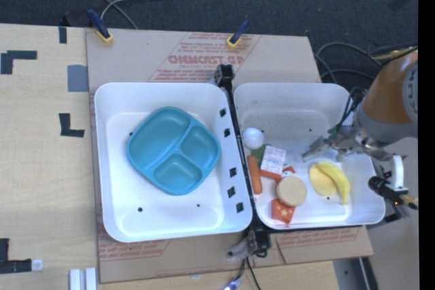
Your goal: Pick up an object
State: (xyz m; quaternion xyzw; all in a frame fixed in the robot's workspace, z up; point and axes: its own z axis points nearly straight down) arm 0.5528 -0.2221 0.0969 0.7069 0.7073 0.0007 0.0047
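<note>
The right bin (292, 100) holds several small items. A yellow banana (332, 179) lies at its right, a round tan bun (291, 191) beside it, and a red block (283, 212) by the front wall. An orange carrot (255, 174), a white packet (273, 159) and a white ball (253, 138) sit near the bin's left wall. My gripper (321, 147) reaches in from the right and hangs low over the bin, just behind the banana's far end. I see no item in it.
The left bin (115, 214) holds a blue divided plate (175, 149). A black divider with clips (232, 146) runs between the bins. Cardboard lies under both bins, and cables trail across the dark floor behind.
</note>
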